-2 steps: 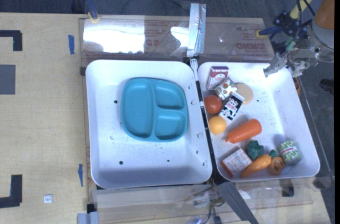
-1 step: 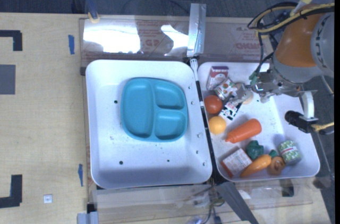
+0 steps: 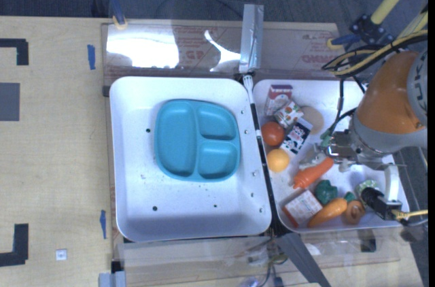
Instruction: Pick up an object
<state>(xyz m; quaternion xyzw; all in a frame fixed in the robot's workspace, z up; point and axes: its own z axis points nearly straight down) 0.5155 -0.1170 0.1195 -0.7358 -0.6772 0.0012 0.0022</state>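
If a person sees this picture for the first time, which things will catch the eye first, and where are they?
The blue tray, with its three compartments, lies in the middle of the left bin and draws the eye first. Next comes the right bin, crowded with small toy foods: a tomato, an orange and a carrot. The grey arm with its orange band reaches over that bin from the right.

A robotics lab — not a home or kitchen. A pale wooden tabletop [image 3: 54, 143] carries black fiducial-like corner marks [image 3: 19, 51] and blue tape tabs [image 3: 91, 56]. Two white bins [image 3: 129, 211] sit taped against clear plastic sheeting [image 3: 177, 44], bundled yellow and black cables [image 3: 367, 41] trail nearby, and the food is toy plastic — a carrot [image 3: 312, 174], an orange [image 3: 277, 160].
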